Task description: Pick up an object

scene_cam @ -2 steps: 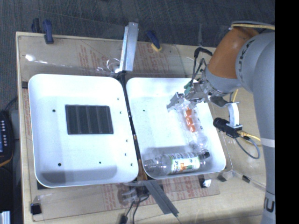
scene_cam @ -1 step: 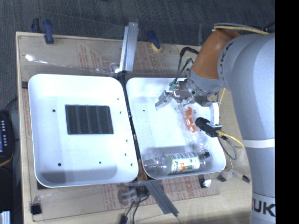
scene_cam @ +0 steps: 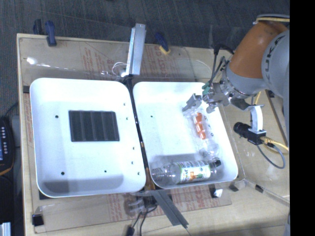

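Clear plastic, a small bottle (scene_cam: 201, 128) with an orange label is seen in the right bin (scene_cam: 162, 132), just nearer than the pincer (scene_cam: 209, 98), its long axis running near-far. Whether the pincer is open cannot be told.

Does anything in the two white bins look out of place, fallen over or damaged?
Nothing looks damaged or spilled. In the right white bin, two clear plastic bottles lie on their sides: one with an orange label near the gripper, one with a green and orange label along the near wall. The left white bin holds a dark ribbed rectangular block, lying flat.
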Robot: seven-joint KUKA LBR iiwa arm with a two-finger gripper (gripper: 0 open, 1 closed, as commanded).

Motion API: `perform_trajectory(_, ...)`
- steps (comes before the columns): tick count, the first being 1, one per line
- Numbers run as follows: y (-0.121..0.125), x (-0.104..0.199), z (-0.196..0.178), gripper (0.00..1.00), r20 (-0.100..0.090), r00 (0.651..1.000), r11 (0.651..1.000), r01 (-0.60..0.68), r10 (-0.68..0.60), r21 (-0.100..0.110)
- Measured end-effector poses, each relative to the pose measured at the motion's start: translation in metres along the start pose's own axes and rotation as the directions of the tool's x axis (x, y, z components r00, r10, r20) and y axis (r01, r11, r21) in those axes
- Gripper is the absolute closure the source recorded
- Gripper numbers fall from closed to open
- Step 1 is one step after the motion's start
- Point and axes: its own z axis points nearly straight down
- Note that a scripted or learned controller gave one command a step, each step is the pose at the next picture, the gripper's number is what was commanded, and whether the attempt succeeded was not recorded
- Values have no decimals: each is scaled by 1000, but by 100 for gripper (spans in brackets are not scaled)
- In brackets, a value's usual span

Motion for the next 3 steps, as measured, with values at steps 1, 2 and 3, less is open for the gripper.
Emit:
perform_trajectory(1, 13, -9, 21, 0, 1, 999, 999, 44, -44, 0)
perform_trajectory(2, 27, -9, 33, 0, 3, 986, 986, 167, -167, -3)
perform_trajectory(3, 24, -9, 15, 0, 3, 956, 956, 292, -292, -2)
